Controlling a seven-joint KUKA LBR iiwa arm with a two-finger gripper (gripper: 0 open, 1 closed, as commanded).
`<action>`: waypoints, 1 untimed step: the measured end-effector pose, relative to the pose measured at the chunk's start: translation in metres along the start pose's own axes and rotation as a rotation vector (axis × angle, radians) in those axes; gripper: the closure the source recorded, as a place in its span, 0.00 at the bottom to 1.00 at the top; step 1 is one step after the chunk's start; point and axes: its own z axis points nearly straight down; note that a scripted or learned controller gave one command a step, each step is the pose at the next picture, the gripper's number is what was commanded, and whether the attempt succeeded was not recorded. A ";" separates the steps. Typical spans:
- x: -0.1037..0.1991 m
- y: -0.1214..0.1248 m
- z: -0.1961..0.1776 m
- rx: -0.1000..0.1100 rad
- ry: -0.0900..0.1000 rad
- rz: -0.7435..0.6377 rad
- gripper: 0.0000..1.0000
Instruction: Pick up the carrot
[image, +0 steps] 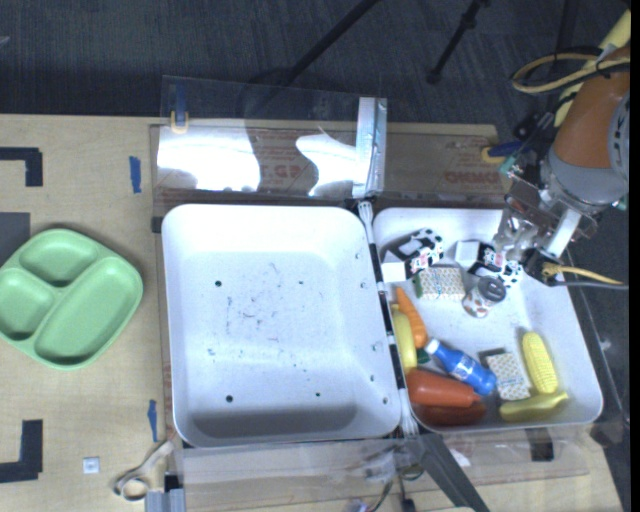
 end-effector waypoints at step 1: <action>-0.008 0.050 -0.004 0.000 0.000 -0.018 1.00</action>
